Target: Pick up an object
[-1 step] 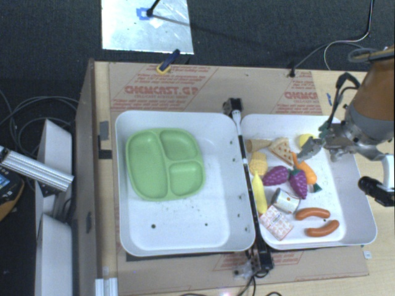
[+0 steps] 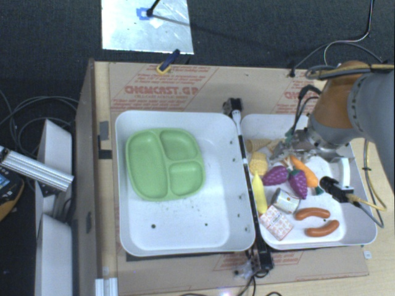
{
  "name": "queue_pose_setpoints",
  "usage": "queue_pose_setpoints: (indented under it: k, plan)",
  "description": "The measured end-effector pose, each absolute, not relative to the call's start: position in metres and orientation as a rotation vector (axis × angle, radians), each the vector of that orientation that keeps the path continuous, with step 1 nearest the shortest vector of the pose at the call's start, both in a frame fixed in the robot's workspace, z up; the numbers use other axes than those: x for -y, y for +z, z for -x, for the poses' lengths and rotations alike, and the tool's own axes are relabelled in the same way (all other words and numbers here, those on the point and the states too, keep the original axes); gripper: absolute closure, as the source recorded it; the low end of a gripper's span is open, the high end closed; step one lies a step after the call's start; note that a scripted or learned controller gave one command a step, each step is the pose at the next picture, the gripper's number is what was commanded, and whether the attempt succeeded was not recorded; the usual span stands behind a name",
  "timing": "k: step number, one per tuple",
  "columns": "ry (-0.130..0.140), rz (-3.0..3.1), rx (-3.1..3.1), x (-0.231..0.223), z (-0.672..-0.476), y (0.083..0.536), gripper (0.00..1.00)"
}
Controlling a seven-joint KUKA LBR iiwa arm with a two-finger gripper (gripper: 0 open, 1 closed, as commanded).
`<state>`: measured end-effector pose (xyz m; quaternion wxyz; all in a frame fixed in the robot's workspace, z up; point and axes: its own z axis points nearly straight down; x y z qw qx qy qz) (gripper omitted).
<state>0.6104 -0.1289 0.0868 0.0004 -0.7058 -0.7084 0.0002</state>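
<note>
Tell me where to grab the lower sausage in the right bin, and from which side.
Grip the lower sausage at its middle, coming straight down from above, fingers across its short width. It lies flat, long axis roughly left-right, with bare bin floor around it and the other sausage just apart, so a mid-body pinch should probably balance best.

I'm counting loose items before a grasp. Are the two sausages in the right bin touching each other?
Apart. The camera view shows the upper sausage and the lower sausage lying roughly parallel, with a strip of white bin floor plainly visible between them.
</note>
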Motion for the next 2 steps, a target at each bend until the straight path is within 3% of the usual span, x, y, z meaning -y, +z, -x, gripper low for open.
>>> queue_pose_setpoints:
  k: [1,2]
  plan:
    - [0.047,2.209,2.213,0.103,-0.657,0.085,0.00]
    - [0.041,2.200,2.208,0.115,-0.662,0.082,0.00]
